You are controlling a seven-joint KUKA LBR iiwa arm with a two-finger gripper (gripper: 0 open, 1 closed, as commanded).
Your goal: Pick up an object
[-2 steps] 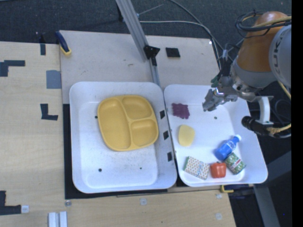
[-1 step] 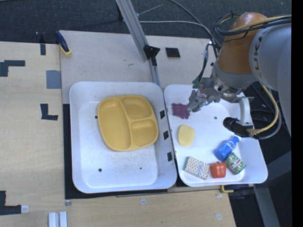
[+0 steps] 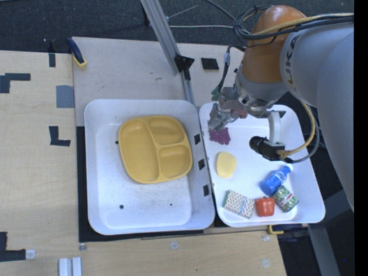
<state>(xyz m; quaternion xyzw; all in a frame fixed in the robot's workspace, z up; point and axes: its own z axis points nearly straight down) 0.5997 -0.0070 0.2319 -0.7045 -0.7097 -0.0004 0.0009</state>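
End effector grip cannot be told just above the purple toy, which could be missed or pushed against the bin wall.

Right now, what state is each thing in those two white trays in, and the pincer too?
Yellow plate: lying flat, right side up, in the left bin.
Purple lump: in the right bin, directly beneath the pincer.
Yellow slice: lying flat, loose.
Blue bottle: on its side.
Green can: tipped over by the bottle.
Red piece: loose, by the can.
Patterned packet: lying flat.
Pincer: low over the purple lump; grip unclear.
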